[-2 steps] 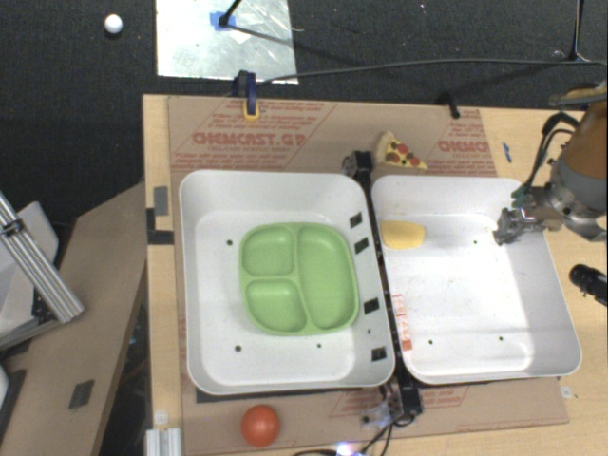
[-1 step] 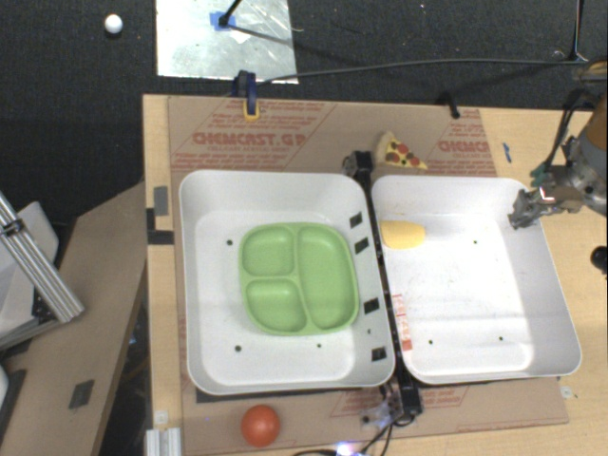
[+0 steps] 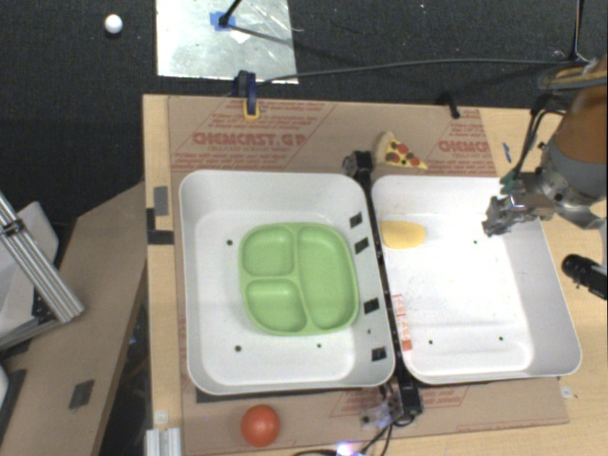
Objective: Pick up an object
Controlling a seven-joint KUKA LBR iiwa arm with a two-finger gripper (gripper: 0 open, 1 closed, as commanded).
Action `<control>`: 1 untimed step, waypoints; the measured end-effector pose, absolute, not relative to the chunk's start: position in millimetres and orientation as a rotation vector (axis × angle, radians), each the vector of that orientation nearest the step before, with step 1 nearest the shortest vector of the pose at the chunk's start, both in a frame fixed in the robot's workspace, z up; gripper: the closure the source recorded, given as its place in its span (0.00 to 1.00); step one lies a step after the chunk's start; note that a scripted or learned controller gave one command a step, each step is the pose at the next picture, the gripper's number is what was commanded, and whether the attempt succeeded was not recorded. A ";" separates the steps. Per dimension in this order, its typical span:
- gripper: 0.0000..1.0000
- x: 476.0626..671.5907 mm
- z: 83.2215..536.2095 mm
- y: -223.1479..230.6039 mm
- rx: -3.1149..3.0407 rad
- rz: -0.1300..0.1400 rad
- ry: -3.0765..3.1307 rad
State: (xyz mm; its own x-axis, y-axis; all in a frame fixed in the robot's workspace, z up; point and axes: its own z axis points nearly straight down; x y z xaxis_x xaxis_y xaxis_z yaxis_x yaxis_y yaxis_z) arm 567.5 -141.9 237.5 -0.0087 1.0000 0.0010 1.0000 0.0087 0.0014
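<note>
A small yellow object (image 3: 404, 235) lies in the right bin (image 3: 532, 350), near its far left corner. A pizza-slice toy (image 3: 400, 153) rests on the cardboard just behind that bin. A red-orange ball (image 3: 259, 425) sits on the cardboard in front of the left bin. My gripper (image 3: 496, 219) hangs over the far right part of the right bin, well to the right of the yellow object, with nothing seen between its fingers.
The left bin (image 3: 204, 350) holds a green divided plate (image 3: 297, 276). Black clips line the seam between the bins. A blue clamp (image 3: 247, 91) sits at the cardboard's far edge, and a metal rail (image 3: 38, 274) stands at the left.
</note>
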 end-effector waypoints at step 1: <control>1.00 568.2 245.2 -84.0 2.209 0.005 2.233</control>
State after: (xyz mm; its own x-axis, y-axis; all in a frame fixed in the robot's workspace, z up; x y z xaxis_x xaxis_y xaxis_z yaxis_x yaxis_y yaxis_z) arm 568.2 -84.0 245.2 -0.0105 0.9999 0.0017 0.9999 0.0105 0.0026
